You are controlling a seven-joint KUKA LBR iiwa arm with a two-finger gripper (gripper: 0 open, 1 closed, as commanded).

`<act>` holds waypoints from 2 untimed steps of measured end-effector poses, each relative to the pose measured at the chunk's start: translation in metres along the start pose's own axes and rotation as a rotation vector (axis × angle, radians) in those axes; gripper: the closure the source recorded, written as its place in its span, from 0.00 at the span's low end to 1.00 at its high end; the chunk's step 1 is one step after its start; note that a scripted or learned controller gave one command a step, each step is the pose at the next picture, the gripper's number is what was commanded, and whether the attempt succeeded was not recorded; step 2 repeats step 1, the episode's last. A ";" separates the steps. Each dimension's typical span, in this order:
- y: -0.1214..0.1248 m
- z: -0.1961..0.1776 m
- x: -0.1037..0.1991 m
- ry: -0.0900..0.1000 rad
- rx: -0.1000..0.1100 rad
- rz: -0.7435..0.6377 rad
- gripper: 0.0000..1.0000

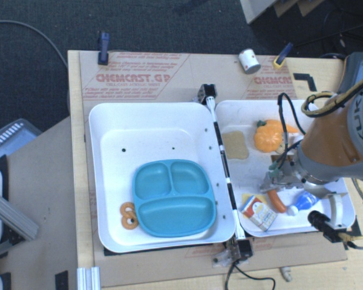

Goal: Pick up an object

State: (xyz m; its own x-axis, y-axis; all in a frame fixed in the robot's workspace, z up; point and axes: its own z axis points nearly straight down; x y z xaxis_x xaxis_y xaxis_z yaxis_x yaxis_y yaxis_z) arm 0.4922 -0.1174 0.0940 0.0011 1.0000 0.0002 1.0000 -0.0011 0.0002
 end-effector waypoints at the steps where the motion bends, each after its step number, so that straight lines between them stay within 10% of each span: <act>1: 0.026 -0.125 0.064 0.000 -0.001 -0.002 1.00; 2: 0.026 -0.125 0.064 0.000 -0.001 -0.002 1.00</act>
